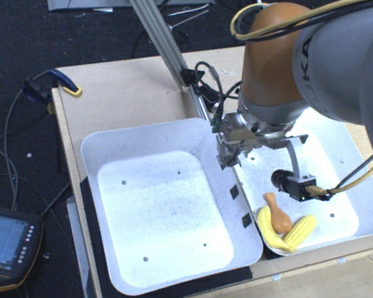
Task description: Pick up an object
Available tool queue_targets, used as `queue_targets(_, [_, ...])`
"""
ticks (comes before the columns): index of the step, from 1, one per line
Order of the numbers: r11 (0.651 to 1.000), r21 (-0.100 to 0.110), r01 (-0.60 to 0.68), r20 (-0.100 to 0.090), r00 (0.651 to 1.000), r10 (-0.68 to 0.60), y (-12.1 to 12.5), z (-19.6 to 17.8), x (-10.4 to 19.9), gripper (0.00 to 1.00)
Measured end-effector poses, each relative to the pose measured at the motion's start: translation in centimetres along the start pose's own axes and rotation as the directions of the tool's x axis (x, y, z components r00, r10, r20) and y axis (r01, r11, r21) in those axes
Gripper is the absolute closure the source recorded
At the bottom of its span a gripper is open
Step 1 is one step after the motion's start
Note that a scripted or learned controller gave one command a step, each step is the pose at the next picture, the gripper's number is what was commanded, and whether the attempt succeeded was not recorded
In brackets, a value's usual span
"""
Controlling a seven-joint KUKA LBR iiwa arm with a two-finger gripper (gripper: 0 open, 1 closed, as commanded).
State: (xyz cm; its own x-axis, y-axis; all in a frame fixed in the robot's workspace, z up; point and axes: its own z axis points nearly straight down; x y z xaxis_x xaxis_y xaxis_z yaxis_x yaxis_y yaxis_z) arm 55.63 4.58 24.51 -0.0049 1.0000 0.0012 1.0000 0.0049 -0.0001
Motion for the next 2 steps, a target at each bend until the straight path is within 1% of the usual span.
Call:
queue_targets(1, [1.000, 0.001, -0.001, 0.001, 1.000, 0.001, 0.53, 0.81, 4.25, 1.00])
queue_targets(2, [1.000, 0.000, -0.004, 0.001, 1.000, 0.004, 0.55, 0.77, 4.06, 0.00])
